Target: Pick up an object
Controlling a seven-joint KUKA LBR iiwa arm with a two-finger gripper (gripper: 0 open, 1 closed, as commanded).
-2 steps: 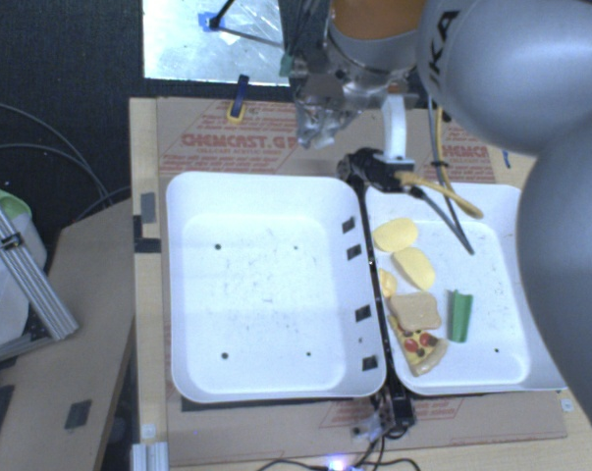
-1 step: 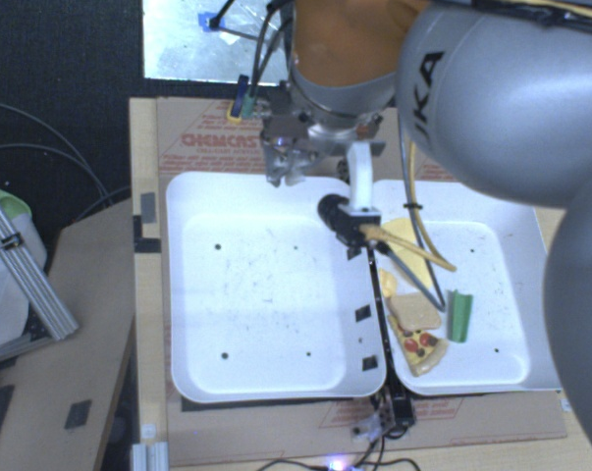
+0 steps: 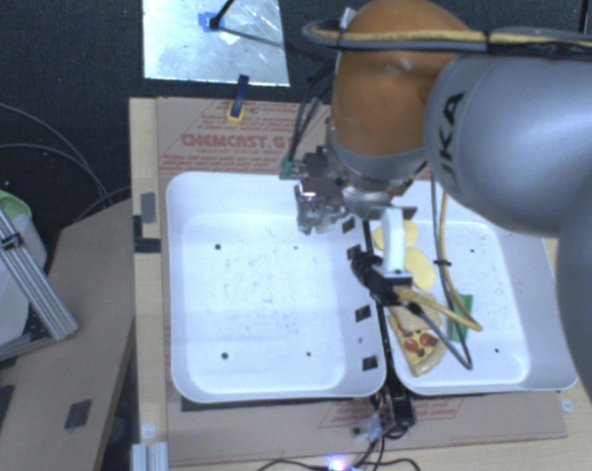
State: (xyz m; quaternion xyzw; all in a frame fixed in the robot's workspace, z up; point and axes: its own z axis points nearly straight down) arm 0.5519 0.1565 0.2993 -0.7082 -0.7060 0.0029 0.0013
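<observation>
My hand (image 3: pixel 313 219) hangs over the 1 o'clock corner of the left bin (image 3: pixel 227 361), close to the wall between the two bins. It shows as a small, blurred knot of dark and bright metal under my wrist. I cannot tell how far it is open, nor whether it has hold of anything. Whether it touches the bin floor is also hard to make out.

The things to pick lie in the right bin (image 3: pixel 516 361), all toward its left side, from 7 to 10 o'clock. A pizza slice (image 3: pixel 420 344) lies flat at about 7 o'clock, its point toward the near rim. A yellow piece (image 3: pixel 421 270) sits at about 10 o'clock; my own gear covers part of it, so its shape is unclear. A green piece (image 3: pixel 459 328) lies just at 3 o'clock of the slice, mostly hidden, and I cannot say what it is.

My arm covers the far rim of the right bin and most of its 12 to 2 o'clock part. Both bins rest on cardboard (image 3: pixel 227 137) on the worktop. At 12 o'clock beyond it lies a foil sheet (image 3: pixel 192 37).
</observation>
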